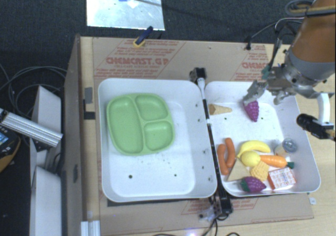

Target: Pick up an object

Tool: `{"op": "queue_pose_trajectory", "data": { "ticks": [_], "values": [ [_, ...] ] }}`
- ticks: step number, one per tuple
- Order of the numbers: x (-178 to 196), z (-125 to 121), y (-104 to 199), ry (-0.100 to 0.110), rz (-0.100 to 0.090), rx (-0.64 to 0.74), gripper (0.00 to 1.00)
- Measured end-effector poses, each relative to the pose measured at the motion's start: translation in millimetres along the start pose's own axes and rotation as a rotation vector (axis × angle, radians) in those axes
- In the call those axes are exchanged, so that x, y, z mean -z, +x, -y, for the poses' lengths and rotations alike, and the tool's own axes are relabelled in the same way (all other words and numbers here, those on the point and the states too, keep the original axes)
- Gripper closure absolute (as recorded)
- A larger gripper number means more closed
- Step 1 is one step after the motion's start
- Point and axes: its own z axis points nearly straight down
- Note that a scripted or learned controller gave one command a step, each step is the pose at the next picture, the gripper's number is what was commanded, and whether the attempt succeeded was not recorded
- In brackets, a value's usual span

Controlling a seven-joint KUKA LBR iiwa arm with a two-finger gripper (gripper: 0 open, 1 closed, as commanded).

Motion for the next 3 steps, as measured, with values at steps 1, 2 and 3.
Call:
{"op": "queue_pose_trajectory", "data": {
  "ticks": [1,2,3],
  "values": [
    [-57.3,-26.5,-35.3,0.002,0.001,-0.002,0.00],
    [-135.4,-45.3,-80.6,0.002,0.000,-0.002,0.00],
    [-187.2,-69.6,-80.9,0.001,0.000,0.002,0.00]
  ]
}}
